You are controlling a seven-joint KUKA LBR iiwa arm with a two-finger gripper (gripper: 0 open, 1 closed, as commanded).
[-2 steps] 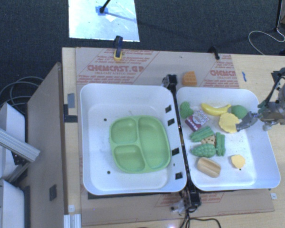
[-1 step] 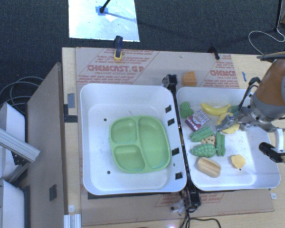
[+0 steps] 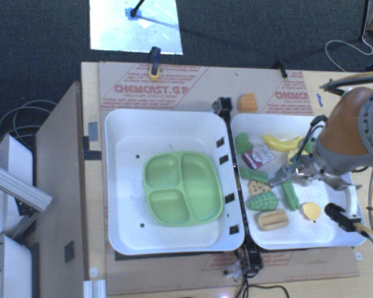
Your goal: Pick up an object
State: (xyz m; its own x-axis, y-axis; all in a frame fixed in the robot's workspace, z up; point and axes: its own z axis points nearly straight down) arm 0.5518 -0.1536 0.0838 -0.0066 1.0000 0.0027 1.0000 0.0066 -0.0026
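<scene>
A brown bench [image 3: 174, 85] with red printed lettering sits on dark carpet and carries 2 shallow white bins side by side.

Nearest the bottom of the frame, in the right bin [image 3: 298, 236], a tan bread-roll toy [image 3: 273, 219] lies at the lower middle, with a small yellow wedge [image 3: 311, 211] to its right. Just above the roll is a bumpy green corn-like piece [image 3: 263, 201], and touching its top a yellow cracker-like piece [image 3: 257, 187]. A long green pod [image 3: 290, 195] lies upright in the frame between the corn piece and the wedge.

The gripper [image 3: 285, 176] is at the middle of the right bin, its metal fingers pointing left, low over the top of the green pod and beside the cracker piece. Whether the fingers are spread or closed cannot be told, and nothing can be seen between them. The grey arm [image 3: 348, 141] with its orange band enters from the right edge.

Farther up, a dark red packet [image 3: 257, 157] lies left of centre, a green piece [image 3: 243, 143] above it, and a yellow banana [image 3: 283, 143] to the upper right.

The left bin [image 3: 124, 166] holds a green 3-compartment tray [image 3: 183, 188].

Beyond the bins, an orange block [image 3: 248, 102] rests on the bench, and a yellow-and-black clamp [image 3: 154, 64] sits at the far edge.
</scene>
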